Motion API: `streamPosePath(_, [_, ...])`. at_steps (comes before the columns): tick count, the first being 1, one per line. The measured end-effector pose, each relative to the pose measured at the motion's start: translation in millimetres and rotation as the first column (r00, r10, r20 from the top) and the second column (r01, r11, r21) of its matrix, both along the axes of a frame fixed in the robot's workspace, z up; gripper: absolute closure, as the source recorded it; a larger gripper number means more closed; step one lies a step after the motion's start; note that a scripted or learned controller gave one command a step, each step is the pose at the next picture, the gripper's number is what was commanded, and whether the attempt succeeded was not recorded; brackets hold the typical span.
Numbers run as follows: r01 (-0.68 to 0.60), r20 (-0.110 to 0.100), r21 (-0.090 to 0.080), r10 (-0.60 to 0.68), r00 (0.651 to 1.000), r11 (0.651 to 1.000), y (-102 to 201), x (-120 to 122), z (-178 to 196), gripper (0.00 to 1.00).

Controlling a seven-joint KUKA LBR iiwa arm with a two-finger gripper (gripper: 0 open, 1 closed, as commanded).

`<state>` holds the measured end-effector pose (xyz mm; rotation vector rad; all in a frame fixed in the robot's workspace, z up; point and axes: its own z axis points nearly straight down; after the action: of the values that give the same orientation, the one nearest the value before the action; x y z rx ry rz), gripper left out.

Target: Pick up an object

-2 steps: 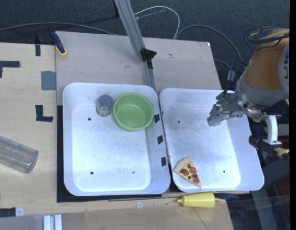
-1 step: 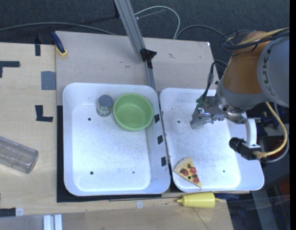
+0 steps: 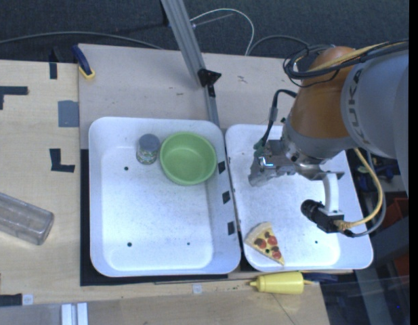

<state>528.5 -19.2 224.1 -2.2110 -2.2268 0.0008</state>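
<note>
Gripper (image 3: pixel 261 171) hung over right bin (image 3: pixel 358 249), jaw state unreadable, nothing visibly held; pizza slice (image 3: pixel 265 240) lay at its 6 o'clock, well apart.

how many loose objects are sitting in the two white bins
3: a green bowl and a small can in the left bin, a pizza slice in the right bin. The arm may hide more.

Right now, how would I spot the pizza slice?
Find the right bin, the one under the arm. At its near left corner lies the pizza slice, a small tan wedge with red dots; the yellow bottle sits just outside the rim.
</note>
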Motion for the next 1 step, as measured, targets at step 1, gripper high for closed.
streamPosePath(1, [0.0,0.001,0.0,0.0,1.0,1.0,50.3,5.1,9.0,1.0])
